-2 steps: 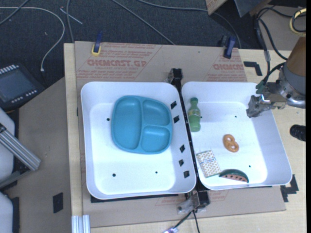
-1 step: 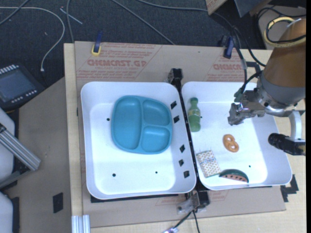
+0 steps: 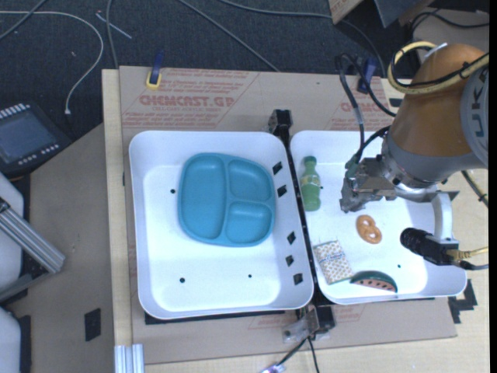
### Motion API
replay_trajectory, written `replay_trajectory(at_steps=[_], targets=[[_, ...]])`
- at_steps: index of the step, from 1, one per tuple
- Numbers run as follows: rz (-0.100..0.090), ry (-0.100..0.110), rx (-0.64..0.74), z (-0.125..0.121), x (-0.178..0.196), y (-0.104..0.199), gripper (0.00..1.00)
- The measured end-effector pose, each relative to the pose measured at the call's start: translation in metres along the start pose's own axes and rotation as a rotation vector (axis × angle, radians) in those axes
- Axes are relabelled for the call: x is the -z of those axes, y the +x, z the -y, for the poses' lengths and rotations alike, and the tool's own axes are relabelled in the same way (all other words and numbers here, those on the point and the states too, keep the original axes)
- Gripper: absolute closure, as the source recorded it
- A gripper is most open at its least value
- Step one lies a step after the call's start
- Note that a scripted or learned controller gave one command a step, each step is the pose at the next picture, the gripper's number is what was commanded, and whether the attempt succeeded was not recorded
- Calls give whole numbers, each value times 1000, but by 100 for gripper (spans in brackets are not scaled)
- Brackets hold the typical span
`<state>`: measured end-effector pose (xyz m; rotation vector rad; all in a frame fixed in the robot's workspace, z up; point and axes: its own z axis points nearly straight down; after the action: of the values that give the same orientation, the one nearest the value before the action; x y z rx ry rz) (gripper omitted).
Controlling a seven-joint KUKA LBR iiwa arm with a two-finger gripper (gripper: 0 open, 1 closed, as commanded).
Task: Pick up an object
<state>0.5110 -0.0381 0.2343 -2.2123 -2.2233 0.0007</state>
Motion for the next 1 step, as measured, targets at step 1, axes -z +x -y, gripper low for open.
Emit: replay_trajectory(at_steps=[1], targets=[[1,-4,2,-2,4,54,100]])
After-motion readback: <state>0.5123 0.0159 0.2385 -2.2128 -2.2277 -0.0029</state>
